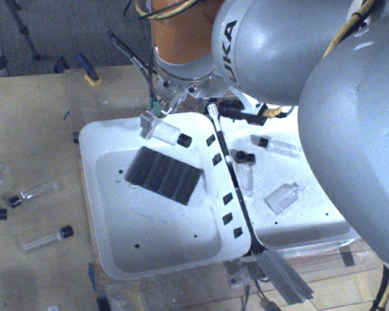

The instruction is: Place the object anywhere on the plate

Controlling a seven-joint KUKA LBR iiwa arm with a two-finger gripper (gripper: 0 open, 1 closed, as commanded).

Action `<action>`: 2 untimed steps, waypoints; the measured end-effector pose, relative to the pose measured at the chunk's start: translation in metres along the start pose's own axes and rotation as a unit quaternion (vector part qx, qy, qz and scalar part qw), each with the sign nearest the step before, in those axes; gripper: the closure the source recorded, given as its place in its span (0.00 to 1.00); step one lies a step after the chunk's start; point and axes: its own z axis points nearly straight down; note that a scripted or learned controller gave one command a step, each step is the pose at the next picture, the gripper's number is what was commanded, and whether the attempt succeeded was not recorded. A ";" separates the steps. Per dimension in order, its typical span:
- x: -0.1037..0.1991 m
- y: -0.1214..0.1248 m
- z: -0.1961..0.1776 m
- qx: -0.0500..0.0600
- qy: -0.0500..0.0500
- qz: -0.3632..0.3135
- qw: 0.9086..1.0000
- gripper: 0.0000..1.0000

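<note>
A black ribbed plate [164, 176] lies flat in the left bin [116, 260], toward its back. My gripper [151, 123] hangs over the bin's back rim, just beyond the plate's far edge. A clear vial with a black cap [169, 135] sticks out from between the fingers, tilted down to the right, with the cap end near the plate's upper right corner. The gripper is shut on the vial's clear end. The grey arm with its orange band covers the upper right of the view.
The right bin [303, 233] holds a clear vial [273, 144], a black-capped vial [245, 167] by the divider and a squat clear bottle [283, 196]. Several loose vials [46, 237] lie on the bench left of the bins.
</note>
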 end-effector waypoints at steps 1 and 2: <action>-0.018 -0.030 -0.195 0.000 -0.001 0.214 0.977 1.00; -0.002 0.002 -0.194 0.000 -0.001 0.410 0.912 1.00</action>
